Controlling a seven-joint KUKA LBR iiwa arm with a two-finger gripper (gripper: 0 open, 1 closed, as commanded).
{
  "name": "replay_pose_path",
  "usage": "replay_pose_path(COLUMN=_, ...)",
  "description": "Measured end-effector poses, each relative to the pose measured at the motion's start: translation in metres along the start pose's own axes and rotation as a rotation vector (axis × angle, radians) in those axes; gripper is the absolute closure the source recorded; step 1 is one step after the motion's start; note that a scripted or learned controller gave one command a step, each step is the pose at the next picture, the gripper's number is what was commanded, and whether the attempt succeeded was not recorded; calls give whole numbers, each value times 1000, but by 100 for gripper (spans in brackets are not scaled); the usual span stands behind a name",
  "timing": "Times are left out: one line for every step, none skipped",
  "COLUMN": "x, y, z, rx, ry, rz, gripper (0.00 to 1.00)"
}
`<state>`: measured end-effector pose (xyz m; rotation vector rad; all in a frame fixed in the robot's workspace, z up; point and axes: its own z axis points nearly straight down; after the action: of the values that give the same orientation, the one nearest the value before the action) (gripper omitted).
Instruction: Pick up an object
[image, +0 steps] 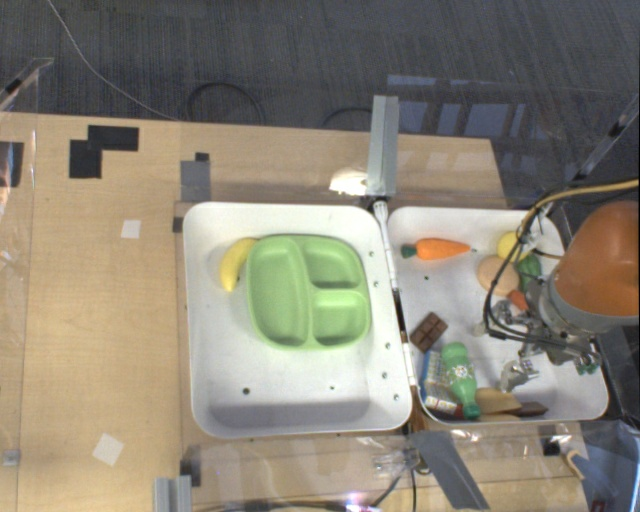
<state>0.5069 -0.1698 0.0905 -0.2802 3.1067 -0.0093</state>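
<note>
The right bin (470, 300) holds an orange carrot (440, 249), a brown chocolate piece (429, 330), a green bottle (458, 372), a tan brush-like item (505, 404) and a few small items near the arm. My gripper (522, 372) hangs low over the bin's right part, just right of the green bottle and above the tan item. The grey wrist and the orange band (600, 265) cover the bin's right side. Nothing shows between the fingers.
The left bin (230, 380) carries a green divided plate (305, 290) with a yellow banana (235, 263) at its left edge. A metal divider post (382, 150) stands behind the bins. Cables loop beside the wrist.
</note>
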Motion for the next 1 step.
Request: replay_pose_path(x=-59, y=52, z=1, rx=-2, ry=3, rz=-155, gripper=0)
